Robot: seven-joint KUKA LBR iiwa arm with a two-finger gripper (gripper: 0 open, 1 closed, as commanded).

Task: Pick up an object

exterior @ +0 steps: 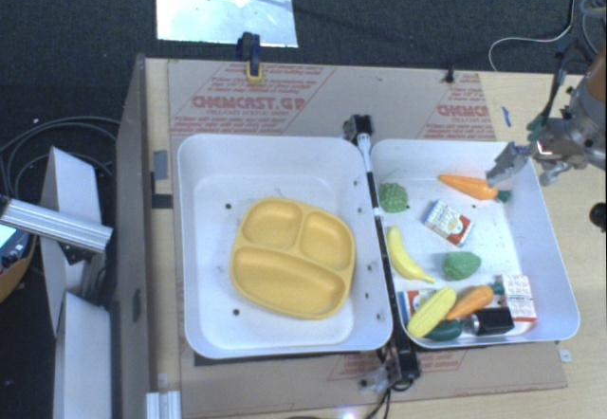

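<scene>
Camera view, left to right: the yellow tray (292,258) sits alone in the left bin (204,218). In the right bin (545,246), the carrot (468,186) lies just left of the jaws (512,164), which look parted with nothing between them. Best to centre over the carrot's middle, straddle it, then descend.

Orange carrot (467,186) lying flat, far end of right bin (560,303)

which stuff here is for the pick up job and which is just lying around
For the job:
- end effector
- carrot
- broccoli
- banana
- corn cob
- small carton
- right bin

Lying about:
- yellow divided plate
- left bin
- clamp
- cables
</scene>
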